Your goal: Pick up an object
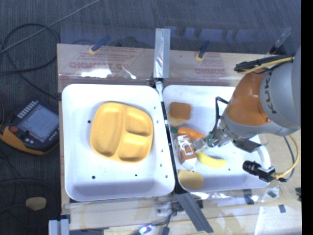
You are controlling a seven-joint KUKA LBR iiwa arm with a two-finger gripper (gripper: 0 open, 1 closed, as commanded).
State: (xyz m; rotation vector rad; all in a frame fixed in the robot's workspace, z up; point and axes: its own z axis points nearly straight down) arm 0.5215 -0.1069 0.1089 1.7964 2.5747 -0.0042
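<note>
Camera view showed the grey two-finger gripper (209,142), fingers' spread impossible to tell, poised near the curved yellow plastic banana (211,159), which wanted a centred, straight descent.

Two white bins (68,131), one yellow tray (122,131), one banana (211,160), one carrot (191,132).

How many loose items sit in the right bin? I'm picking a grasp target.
5: a brown bread-like piece at the back left, an orange carrot, a small box, a banana, and a tan round piece at the front. The arm may hide more.
</note>
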